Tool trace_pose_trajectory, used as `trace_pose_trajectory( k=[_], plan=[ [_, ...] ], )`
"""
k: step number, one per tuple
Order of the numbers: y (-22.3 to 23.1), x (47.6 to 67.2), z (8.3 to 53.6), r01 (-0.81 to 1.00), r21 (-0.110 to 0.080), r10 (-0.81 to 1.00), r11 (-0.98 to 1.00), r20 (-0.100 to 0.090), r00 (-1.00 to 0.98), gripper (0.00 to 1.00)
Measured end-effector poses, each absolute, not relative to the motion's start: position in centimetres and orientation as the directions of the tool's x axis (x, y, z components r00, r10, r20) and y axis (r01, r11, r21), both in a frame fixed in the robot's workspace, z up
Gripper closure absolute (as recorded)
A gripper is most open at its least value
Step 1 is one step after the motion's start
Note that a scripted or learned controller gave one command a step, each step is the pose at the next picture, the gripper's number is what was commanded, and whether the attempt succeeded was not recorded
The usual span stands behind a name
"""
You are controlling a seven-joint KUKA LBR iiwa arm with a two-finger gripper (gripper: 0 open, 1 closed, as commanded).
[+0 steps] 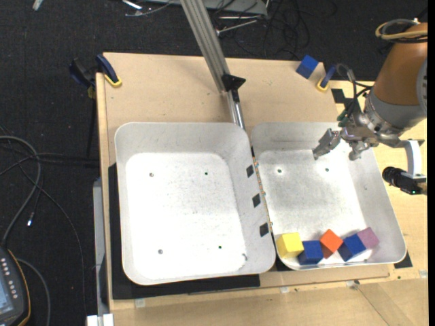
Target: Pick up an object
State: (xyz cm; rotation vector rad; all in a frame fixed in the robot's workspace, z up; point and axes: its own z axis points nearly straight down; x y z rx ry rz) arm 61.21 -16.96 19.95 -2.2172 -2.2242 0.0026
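While my end effector [342,146] hangs over the far part of the right bin [319,189] with its fingers spread and nothing between them, the things I could take all sit well apart from it, along that bin's near wall. The surface [170,94] carries both bins side by side; the left bin [180,202] has no block in it. In the right bin five small blocks crowd in a row at the near edge — a yellow block [290,243], a blue block [312,251], an orange block [331,242], a second blue block [352,247] and a purple block [368,237]. They look rigid and light, probably foam or wood, though I cannot tell from this slant. Flat opposite faces should take a pinch well. The yellow one, at the row's open end, seems easiest — its free side leaves room for a finger, whereas the middle ones touch neighbours and the wall.
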Motion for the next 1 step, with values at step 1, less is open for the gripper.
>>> trace_pose_trajectory(
  k=[1],
  plan=[
    [-10.09, 59.14, 11.16, 1.000, -0.009, 1.000, 0.007, 0.005, -0.007, 0.00]
  ],
)
